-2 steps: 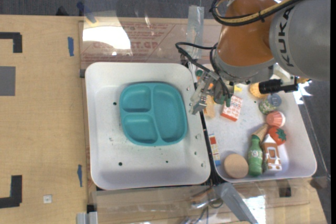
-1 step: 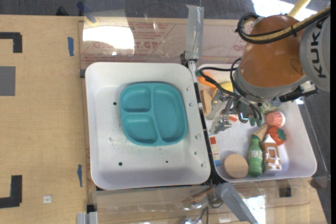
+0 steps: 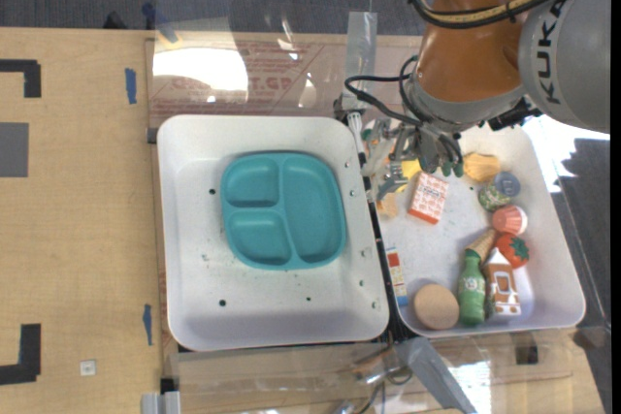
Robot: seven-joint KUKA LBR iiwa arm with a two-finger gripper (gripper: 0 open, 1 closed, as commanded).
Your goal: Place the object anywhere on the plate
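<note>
A teal plate (image 3: 283, 208) with three compartments lies in the middle of the left bin (image 3: 184, 296). My gripper (image 3: 429, 153) hangs under the orange wrist band over the upper left part of the right bin (image 3: 558, 286). Directly beneath it are a small yellow piece (image 3: 408, 169) and a red and white carton (image 3: 428, 199) lying flat. The wrist hides much of the gripper, and I see nothing clearly held in it.
The right bin also holds a yellow toy (image 3: 482, 167), a blue-green round piece (image 3: 501, 190), a red tomato (image 3: 509, 220), a green bottle (image 3: 472, 287), a tan round bun (image 3: 437, 305) and a white and orange carton (image 3: 503, 292). The ridge between the bins runs just left of the gripper.
</note>
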